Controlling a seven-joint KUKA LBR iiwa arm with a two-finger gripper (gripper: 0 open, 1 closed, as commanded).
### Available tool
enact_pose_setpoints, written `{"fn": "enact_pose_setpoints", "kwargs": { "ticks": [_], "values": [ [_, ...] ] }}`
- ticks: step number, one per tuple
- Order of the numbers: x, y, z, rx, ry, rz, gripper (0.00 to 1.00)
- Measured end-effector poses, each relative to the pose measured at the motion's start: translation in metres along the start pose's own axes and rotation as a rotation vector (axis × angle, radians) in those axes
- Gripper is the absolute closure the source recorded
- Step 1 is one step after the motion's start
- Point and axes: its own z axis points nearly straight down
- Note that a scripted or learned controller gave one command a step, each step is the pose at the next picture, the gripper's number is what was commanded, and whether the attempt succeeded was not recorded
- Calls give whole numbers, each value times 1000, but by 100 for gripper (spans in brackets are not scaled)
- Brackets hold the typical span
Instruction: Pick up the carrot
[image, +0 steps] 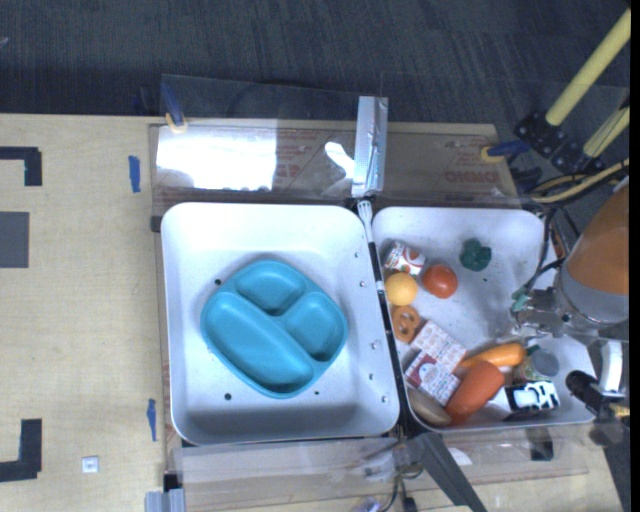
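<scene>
The carrot (493, 355) is a small light-orange stick lying almost level near the front of the right bin (455, 218). It rests on the upper end of a bigger red-orange vegetable (474, 389). My gripper (532, 338) hangs low at the carrot's right tip, under the grey wrist and orange band (604, 252). The wrist and cables hide where the gripper meets the carrot, so I cannot tell whether it touches it.
The right bin also holds a red tomato (440, 281), a yellow fruit (401, 289), a green piece (475, 255), a pretzel-like snack (406, 323), red-and-white packets (434, 361) and a black-and-white item (530, 397). A blue divided plate (273, 325) lies in the left bin (190, 240).
</scene>
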Motion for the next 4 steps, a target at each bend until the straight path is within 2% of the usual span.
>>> {"fn": "enact_pose_setpoints", "kwargs": {
  "ticks": [1,2,3,4],
  "values": [
    [34,36,-107,10,-1,257,100],
    [34,36,-106,13,-2,258,0],
    [-12,-30,-18,6,2,32,0],
    [35,-34,4,-7,-3,126,0]
  ]
}}
